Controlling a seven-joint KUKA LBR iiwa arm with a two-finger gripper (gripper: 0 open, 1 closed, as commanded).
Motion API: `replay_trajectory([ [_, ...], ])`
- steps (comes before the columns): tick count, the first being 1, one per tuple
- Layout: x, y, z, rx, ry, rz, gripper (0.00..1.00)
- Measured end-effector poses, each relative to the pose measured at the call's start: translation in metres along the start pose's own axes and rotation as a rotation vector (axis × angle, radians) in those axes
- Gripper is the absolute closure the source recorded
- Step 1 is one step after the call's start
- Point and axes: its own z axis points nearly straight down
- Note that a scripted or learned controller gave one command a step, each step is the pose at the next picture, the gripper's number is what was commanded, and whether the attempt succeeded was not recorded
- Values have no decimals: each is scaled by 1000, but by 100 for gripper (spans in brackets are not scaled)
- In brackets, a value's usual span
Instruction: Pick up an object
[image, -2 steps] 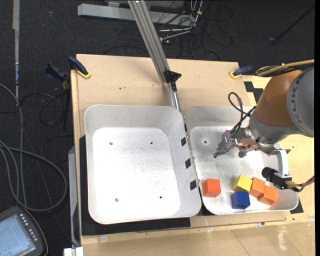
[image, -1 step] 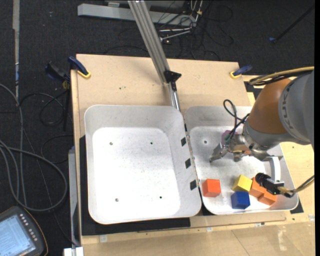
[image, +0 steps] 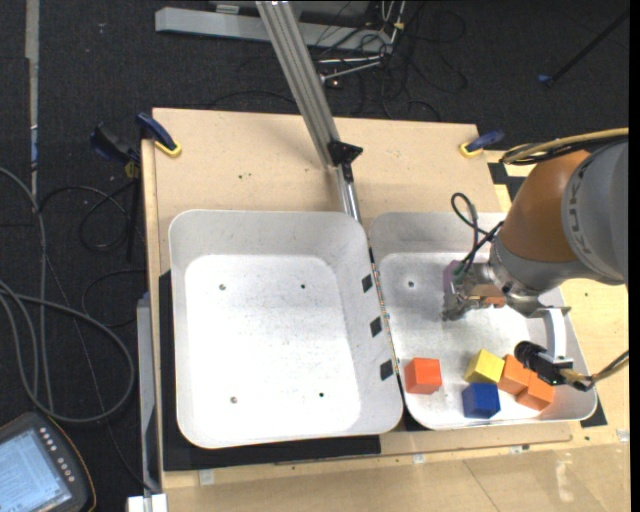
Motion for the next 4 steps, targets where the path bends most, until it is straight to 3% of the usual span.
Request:
replay_trajectory([
  [3,-7,6,-176,-6,-2,-4,100],
  [4,41,-2,-178,1,2,-8,100],
])
